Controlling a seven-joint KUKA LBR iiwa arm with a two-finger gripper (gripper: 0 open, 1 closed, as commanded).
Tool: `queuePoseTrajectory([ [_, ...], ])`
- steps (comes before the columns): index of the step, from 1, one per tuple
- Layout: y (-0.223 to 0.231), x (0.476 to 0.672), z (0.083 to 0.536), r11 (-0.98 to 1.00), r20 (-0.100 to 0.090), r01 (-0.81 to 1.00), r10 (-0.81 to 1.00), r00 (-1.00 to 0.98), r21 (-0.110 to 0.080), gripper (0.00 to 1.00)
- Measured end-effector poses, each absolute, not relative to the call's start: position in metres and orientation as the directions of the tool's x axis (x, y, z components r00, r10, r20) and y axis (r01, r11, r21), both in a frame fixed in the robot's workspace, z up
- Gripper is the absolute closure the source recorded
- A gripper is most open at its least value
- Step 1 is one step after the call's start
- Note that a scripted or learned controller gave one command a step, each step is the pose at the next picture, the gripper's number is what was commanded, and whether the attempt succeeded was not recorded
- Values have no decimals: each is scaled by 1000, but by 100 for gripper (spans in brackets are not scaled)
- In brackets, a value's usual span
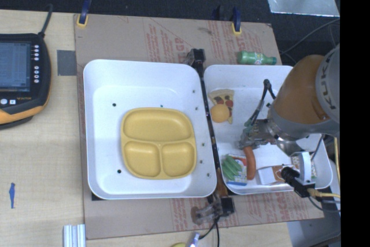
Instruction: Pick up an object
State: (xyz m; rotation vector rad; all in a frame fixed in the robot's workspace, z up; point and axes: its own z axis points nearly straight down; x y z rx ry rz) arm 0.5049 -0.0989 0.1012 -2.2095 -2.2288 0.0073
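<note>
Green bottle behind right bin; teach pendant far left; 3 clamps.

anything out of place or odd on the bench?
One thing: a green bottle lies on its side on the cardboard sheet, just past the right bin's far rim, while the other small items sit inside that bin. The yellow tray sits flat in the left bin.

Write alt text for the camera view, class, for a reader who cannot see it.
A grey and orange robot arm reaches from the right into the right white bin, its gripper low over toy food: a hot dog, green beans, an orange and a pizza slice. The left bin holds a yellow divided tray.
</note>
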Motion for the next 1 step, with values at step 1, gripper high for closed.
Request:
queuePoseTrajectory([
  [1, -34, 565, 192, 5, 1, 1000, 1000, -5, -2, 100],
])
